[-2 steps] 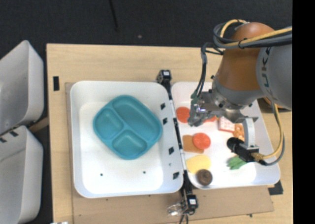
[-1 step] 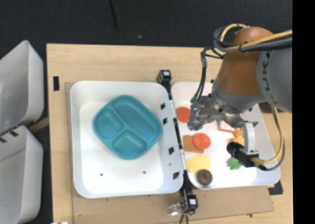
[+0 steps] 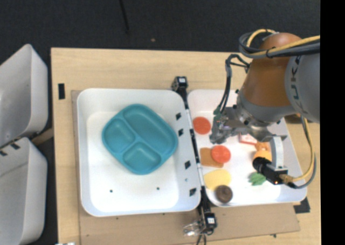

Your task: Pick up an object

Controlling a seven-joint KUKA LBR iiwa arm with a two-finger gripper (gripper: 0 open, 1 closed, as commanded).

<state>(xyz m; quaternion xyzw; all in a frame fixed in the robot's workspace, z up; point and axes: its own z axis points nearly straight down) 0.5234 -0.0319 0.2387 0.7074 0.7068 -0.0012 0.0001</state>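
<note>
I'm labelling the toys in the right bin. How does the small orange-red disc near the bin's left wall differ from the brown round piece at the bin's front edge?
The orange-red disc is bright orange-red; the brown round piece is dark brown with a paler middle. The disc lies alone on bare white floor, toward the back of the right bin; the brown piece sits at the front, touching a yellow piece. Both are small, round and lie free of the arm.

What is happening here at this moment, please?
A grey and orange robot arm reaches in over the right bin, which holds small toy foods: an orange disc, a red piece, a yellow piece and a brown one. Its gripper hangs above them. The left bin holds a blue divided plate.
</note>
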